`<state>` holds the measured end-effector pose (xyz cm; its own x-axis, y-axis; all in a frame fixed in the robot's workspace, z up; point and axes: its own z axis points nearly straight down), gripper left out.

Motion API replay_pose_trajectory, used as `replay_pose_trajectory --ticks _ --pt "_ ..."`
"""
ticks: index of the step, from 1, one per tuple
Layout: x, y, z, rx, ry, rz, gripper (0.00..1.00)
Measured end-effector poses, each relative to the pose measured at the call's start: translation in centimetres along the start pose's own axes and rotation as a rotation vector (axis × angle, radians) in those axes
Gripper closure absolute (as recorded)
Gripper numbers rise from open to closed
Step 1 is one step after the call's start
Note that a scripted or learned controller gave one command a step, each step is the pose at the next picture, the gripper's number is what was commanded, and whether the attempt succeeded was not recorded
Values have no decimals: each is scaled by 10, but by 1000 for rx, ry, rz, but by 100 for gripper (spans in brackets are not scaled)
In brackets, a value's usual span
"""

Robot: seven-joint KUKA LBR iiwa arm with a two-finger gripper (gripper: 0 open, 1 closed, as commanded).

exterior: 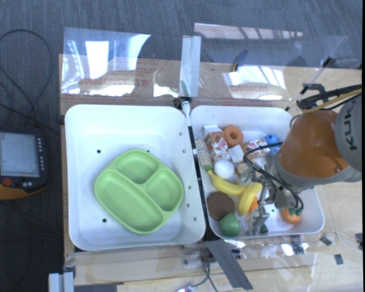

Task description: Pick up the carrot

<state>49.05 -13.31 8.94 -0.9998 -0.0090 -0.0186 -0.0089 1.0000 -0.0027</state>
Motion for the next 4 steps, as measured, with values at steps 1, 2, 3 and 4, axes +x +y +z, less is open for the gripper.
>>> replay_pose_trajectory --ticks 1,2,3,4 --pt "-64 -24 3 -1 6 100 0" --pt "0 -14 0 1 1 241 0" --pt "-4 -14 -11 2 -6 238 100" --pt "-14 10 -49 -1 18 127 100"
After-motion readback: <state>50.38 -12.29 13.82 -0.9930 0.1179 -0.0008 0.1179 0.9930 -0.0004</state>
